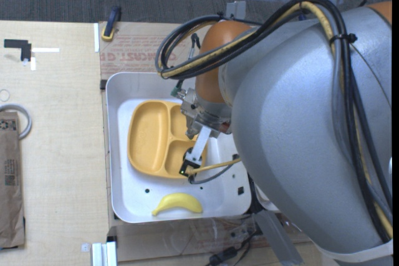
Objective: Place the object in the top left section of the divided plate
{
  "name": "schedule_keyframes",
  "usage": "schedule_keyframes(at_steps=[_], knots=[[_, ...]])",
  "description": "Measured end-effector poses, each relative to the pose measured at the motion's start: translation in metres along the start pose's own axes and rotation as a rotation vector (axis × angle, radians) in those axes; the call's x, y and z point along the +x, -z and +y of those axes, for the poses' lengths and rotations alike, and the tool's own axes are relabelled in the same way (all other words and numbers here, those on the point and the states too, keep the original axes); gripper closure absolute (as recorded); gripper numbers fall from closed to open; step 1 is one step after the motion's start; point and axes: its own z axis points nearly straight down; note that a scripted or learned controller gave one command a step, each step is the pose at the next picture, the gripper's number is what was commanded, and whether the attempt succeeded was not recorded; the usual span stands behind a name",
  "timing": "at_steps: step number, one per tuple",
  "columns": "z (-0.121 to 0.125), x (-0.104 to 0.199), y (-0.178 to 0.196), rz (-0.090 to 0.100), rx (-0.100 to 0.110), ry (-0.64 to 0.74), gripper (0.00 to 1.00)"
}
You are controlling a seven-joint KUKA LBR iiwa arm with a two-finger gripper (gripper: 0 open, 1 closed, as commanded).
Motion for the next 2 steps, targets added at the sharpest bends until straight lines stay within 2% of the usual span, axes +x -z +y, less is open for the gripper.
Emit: schedule_keyframes(at_steps=[1, 2], knots=[[0.000, 0.000, 0.000, -0.001, 0.000, 0.000, 0.00], [0.041, 0.038, 0.272, 0.001, -0.002, 0.058, 0.00]])
